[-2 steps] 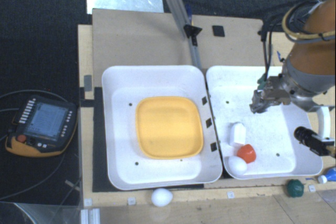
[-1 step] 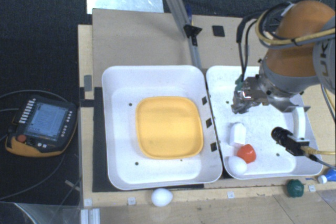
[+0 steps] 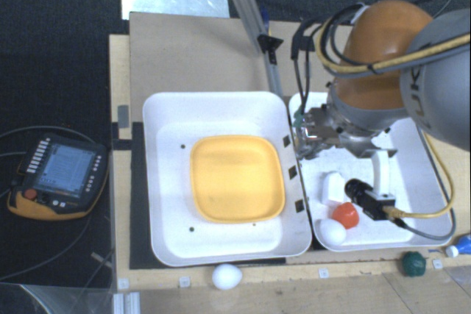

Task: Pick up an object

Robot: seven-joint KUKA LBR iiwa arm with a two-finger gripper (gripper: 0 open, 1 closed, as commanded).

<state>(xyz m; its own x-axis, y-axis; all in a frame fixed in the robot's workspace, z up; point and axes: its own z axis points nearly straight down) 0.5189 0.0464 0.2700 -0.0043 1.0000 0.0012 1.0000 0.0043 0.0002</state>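
Gripper [image 3: 306,137] sits at mid-right of frame, over the left rim of the right bin [image 3: 413,158], just beside the wall shared w/ the left bin [image 3: 163,158]. From this angle I can't tell if it's released or clenched, and nothing shows in its grasp.

Stuff to pick is in the lower left corner of the right bin, below the gripper and apart from it. There's a white block [image 3: 332,186] w/ its long axis approx. up-down in the frame, top leaning a bit left. An orange ball [image 3: 344,215] is just below it, touching or nearly so. A white egg-shaped thing [image 3: 333,232] is tucked against the ball's lower left, near the bin's front corner. It looks too round from here to give an axis. No lettering visible on any of them.

Left bin holds a yellow square plate [image 3: 237,177], flat, about centred.

On the bench [image 3: 184,55] outside the bins: a white egg [image 3: 227,276] at bottom centre, long axis approx. left-right, and a green ball [image 3: 413,263] at bottom right.

Far left, a teach pendant [image 3: 55,176] w/ lit screen; text too small to read.
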